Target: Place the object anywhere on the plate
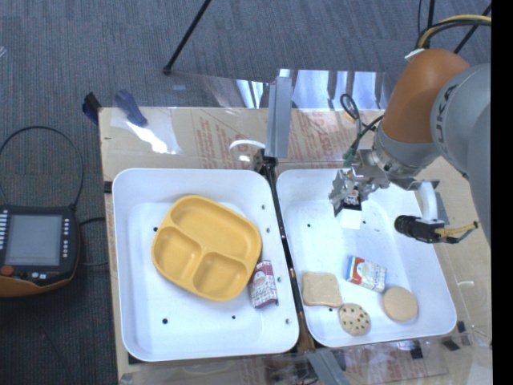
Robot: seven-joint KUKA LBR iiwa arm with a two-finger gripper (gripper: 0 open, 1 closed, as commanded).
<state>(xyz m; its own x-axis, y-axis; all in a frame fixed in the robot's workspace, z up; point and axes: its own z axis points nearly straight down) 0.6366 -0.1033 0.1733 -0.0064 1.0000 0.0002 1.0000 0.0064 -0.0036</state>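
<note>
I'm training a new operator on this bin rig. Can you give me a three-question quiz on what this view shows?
1. True or false: the yellow three-compartment plastic plate lies in the right white bin.
2. Which lies nearest the plate? A) round tan cookie B) small dark red packet C) slice of toast
3. Fill in: the gripper is above the ___ bin.

Key: 1 false; 2 B; 3 right.
</note>
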